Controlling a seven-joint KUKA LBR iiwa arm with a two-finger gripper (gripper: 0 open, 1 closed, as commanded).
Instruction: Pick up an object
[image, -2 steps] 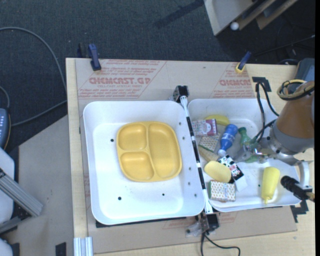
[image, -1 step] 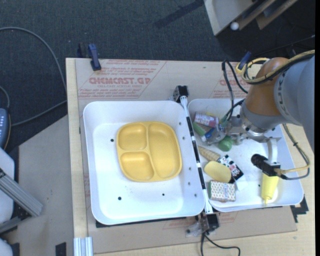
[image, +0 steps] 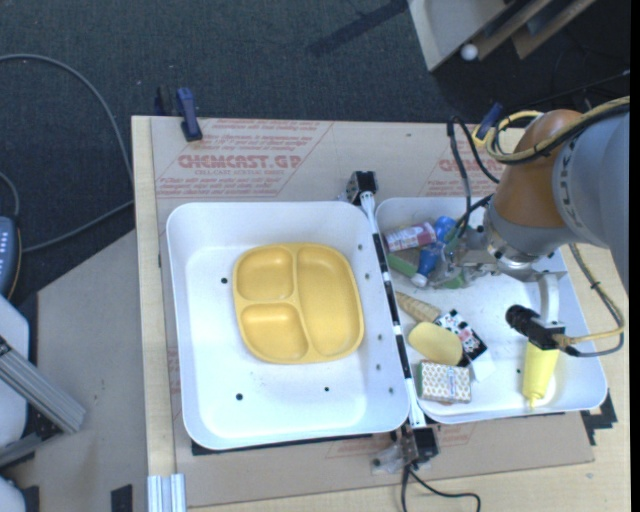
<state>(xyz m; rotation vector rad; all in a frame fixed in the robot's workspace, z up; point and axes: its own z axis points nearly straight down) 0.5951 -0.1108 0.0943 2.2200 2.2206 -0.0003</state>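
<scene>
Over the right bin (image: 585, 385), the tool (image: 462, 262) hangs low above crowded small objects (image: 425, 250); whether it is open or closed cannot be told. Crowding could spoil a clean grasp.

I am reaching from the right into the right bin (image: 590, 385), my gripper (image: 452, 262) hanging over clutter at its far end. A yellow divided plate (image: 298, 302) is lying in the left bin (image: 200, 400).

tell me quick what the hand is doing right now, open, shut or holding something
Hand: low in the right bin among the small items; open or closed cannot be told.
</scene>
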